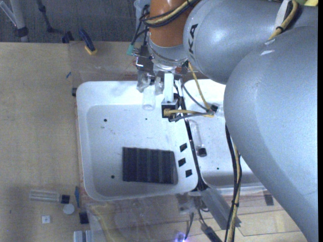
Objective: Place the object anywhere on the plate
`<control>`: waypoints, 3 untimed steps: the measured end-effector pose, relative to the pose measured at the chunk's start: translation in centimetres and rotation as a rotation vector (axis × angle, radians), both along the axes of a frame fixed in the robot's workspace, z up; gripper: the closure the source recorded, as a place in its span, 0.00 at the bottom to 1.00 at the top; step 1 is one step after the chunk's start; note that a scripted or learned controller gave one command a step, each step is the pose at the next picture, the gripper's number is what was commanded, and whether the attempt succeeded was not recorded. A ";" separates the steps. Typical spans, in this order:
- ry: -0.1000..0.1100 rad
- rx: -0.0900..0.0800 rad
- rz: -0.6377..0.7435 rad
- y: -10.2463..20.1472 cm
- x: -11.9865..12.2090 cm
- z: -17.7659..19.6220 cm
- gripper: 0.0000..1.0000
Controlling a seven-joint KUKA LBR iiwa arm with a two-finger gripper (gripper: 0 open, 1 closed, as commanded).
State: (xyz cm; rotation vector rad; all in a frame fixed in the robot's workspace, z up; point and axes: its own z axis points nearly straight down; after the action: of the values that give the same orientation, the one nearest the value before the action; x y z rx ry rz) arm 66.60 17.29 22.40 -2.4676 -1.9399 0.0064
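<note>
Item: pincer (149,96), fingers apart, nothing between them, at the left bin's (91,135) twelve o'clock rim. Dark ridged plate (148,165) at six o'clock. Object: we cannot tell where. We advise locating it before descending.

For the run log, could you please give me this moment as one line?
arm: over far rim of left bin | gripper: low near that rim | dark ridged plate: flat in left bin, nothing on it

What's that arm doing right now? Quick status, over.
End effector over left bin's far rim. Nothing seen in its grasp. Dark ribbed slab lies on bin floor, apart from it.
</note>
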 end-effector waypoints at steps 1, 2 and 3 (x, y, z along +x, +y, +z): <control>-0.005 0.001 0.123 3.0 0.0 16.1 1.00; 0.001 -0.002 -0.294 2.6 0.0 14.2 1.00; -0.003 -0.001 -0.693 0.7 -5.0 9.0 1.00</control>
State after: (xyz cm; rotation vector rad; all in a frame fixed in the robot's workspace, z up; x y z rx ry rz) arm 61.56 17.97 31.39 -2.9811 -0.9870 0.0028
